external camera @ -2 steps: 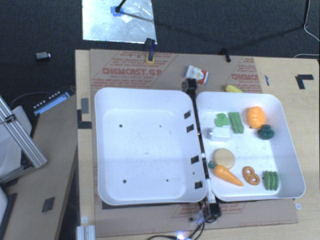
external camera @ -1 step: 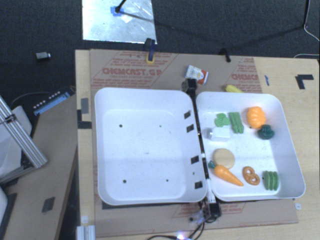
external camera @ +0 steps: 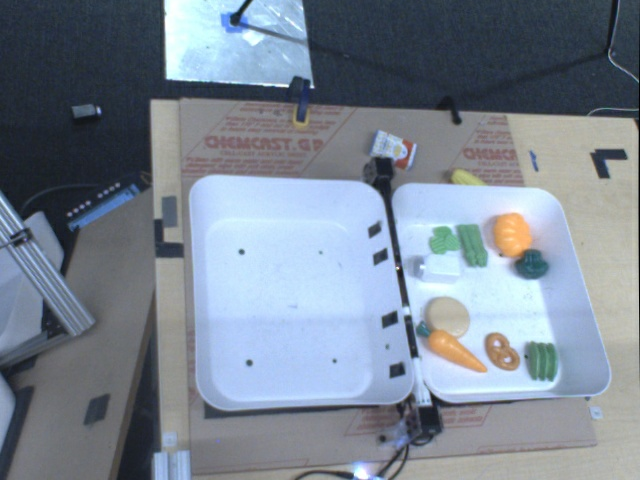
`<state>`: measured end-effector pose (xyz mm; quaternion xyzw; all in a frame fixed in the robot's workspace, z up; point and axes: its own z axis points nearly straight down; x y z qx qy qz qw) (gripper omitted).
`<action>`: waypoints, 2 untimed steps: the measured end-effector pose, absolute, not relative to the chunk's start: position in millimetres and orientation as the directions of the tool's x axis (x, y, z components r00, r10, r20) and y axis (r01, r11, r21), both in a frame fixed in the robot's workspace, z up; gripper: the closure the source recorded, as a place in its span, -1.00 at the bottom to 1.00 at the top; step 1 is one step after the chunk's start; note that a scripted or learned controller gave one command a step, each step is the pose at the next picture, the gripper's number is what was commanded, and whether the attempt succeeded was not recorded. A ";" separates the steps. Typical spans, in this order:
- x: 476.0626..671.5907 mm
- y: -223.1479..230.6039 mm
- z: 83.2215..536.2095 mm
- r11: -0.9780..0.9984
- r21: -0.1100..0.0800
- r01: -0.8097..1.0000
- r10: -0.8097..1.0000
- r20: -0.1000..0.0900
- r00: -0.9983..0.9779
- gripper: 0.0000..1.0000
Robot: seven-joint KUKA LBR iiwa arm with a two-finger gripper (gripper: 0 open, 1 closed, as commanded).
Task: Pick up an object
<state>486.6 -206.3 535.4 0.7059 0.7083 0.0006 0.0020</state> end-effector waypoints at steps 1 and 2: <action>486.6 -206.4 535.4 0.003 0.004 1.000 1.000 -0.002 -0.003 1.00; 486.6 -206.4 535.4 0.004 0.004 1.000 1.000 -0.002 -0.004 1.00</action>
